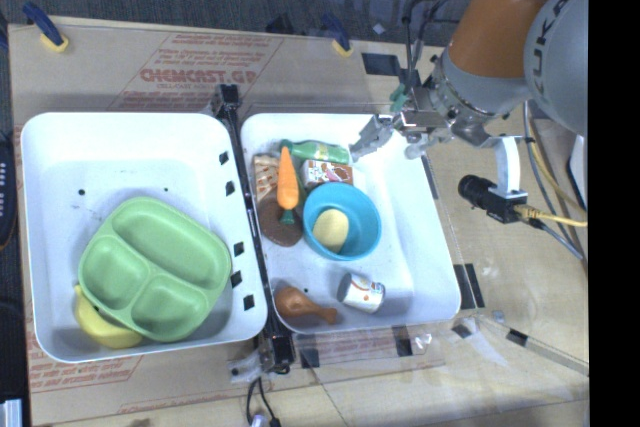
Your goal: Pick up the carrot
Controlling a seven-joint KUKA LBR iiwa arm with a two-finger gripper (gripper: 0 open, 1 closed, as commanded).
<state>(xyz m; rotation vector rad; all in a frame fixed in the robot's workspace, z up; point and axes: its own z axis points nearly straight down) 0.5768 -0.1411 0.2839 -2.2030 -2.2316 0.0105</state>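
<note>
- Right bin (432, 245), near edge: brown drumstick-shaped item (304, 306); small white can (362, 293) on its side just beside it, label unreadable
- Left bin (40, 215): green divided tray (155, 268) lying over a yellow item (100, 327)
- Mid right bin: blue bowl (342, 220) holding a yellow ball (331, 229)
- Carrot (288, 180): orange, lengthwise near the divider, green end toward the camera, lying on a brown disc (281, 227); just beside the bowl
- Far: green-and-brown packet (322, 162); print too small to read
- Gripper (393, 137): over the right bin's far edge, fingers apart, nothing between them; well apart from carrot
- Tabletop (190, 65): red print "CHEMCAST", partly legible
</note>
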